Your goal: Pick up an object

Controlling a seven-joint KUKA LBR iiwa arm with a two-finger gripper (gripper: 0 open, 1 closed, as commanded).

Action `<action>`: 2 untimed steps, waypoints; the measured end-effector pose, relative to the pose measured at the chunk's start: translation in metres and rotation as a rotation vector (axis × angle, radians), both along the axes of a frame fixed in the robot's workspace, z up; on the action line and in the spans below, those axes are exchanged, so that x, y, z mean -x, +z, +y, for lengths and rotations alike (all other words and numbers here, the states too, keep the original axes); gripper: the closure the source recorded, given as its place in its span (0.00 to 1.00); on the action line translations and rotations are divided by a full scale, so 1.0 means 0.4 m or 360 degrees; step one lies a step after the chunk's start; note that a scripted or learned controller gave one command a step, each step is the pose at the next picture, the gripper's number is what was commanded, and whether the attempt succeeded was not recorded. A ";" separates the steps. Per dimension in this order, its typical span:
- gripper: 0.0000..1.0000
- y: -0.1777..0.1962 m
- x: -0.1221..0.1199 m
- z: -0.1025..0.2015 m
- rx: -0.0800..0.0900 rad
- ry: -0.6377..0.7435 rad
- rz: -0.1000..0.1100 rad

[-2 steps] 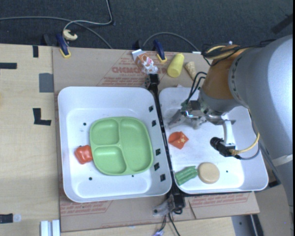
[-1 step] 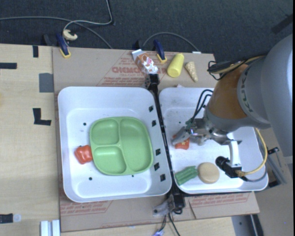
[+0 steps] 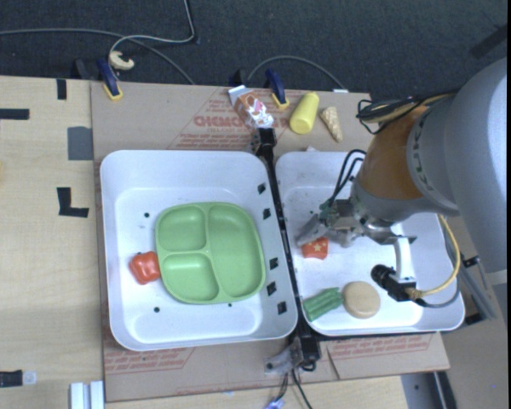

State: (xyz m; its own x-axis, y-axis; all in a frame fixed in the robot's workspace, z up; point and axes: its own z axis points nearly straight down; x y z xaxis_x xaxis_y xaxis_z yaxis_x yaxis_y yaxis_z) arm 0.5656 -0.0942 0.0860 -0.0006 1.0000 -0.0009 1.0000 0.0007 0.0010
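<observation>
Item: small red-orange piece (image 3: 315, 248), right bin (image 3: 426, 318), near its left wall, just beside my gripper (image 3: 318, 233). Jaws: spread narrowly above it, nothing between them. Method, as I judge: centre over piece, descend straight, close gently, avoid the wall

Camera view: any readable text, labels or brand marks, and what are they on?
"CHEMO...", red print on the cardboard sheet behind the left bin; the later letters are blurred and partly covered.
More red print on the cardboard's front edge under the bins: too small and blurred to read.
Small carton behind the bins: printed, but too blurred to read.
Black tape marks on the bench at left: shapes, not text.
</observation>
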 end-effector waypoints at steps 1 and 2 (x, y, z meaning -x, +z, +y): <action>0.00 0.000 -0.007 -0.009 -0.0004 0.0003 0.0000; 0.00 0.006 0.030 -0.002 -0.0001 0.0000 0.0004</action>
State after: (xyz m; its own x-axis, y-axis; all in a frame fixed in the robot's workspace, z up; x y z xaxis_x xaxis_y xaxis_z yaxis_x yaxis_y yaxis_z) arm 0.5537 -0.0950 0.0884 -0.0005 1.0000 -0.0003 1.0000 0.0005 -0.0017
